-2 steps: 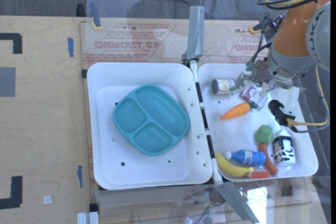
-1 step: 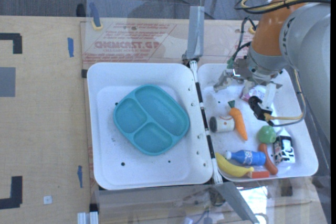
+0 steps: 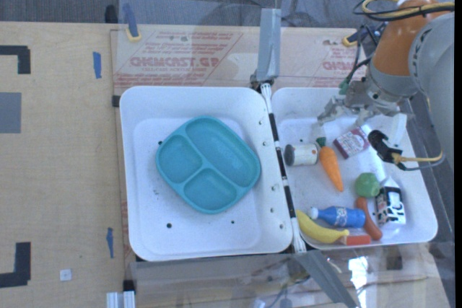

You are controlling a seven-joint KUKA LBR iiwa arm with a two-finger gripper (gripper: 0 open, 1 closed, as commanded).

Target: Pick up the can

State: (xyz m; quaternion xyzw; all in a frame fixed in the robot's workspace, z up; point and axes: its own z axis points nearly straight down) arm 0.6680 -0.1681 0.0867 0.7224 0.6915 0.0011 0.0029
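The arm [image 3: 426,47] runs off the right edge, so most of its body is cut away. The gripper [image 3: 345,106] is small and blurred against the right bin [image 3: 426,231]; how its fingers stand can't be made out. The print on the small box [image 3: 352,143] is too fine to read. The near end of the counter [image 3: 58,155] is cropped at the bottom edge.

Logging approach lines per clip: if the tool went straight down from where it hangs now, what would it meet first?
Probably the bare floor of the right white bin near its far edge; the tool hangs beyond the small cream cylindrical can lying on its side. Depth is unclear.
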